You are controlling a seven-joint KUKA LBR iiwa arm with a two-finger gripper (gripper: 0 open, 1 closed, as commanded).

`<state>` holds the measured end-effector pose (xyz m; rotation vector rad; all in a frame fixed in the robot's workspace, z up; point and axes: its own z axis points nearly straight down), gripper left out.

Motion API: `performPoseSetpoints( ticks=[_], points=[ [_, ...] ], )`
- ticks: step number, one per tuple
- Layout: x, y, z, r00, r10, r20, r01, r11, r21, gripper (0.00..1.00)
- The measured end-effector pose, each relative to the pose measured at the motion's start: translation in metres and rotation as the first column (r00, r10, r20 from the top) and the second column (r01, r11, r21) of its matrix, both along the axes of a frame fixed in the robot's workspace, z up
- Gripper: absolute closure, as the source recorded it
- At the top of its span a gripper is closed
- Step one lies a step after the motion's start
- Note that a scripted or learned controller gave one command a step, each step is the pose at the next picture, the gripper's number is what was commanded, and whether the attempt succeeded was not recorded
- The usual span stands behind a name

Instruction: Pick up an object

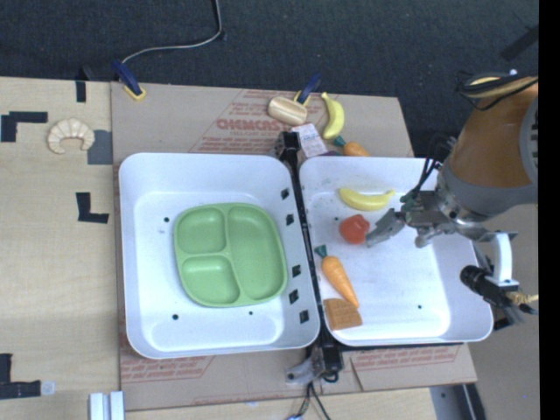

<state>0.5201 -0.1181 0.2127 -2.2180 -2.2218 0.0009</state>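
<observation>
Fingers apart beside tomato

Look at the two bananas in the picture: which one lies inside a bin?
The banana in the right bin, just above the red tomato. The other banana lies outside on the cardboard behind the bins, beside a bread roll.

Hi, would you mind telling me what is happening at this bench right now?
The arm is reaching into the right bin, its hand open above the floor beside a red tomato and a banana. Nothing is between its fingers, so nothing is picked up yet. A carrot and an orange block lie nearer the bin's front. The left bin holds a green divided plate.
</observation>
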Motion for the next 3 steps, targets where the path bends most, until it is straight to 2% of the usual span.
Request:
performPoseSetpoints(
  ticks=[1, 2, 3],
  points=[
    [0.023, 0.024, -0.069, 1.0, -0.001, -0.001, 0.001, 1.0, 0.0, 0.0],
    [-0.002, 0.022, -0.112, 1.0, 0.0, 0.025, 0.0, 1.0, 0.001, 0.0],
    [0.063, 0.005, -0.126, 1.0, -0.001, 0.007, 0.001, 1.0, -0.002, 0.0]
  ],
)
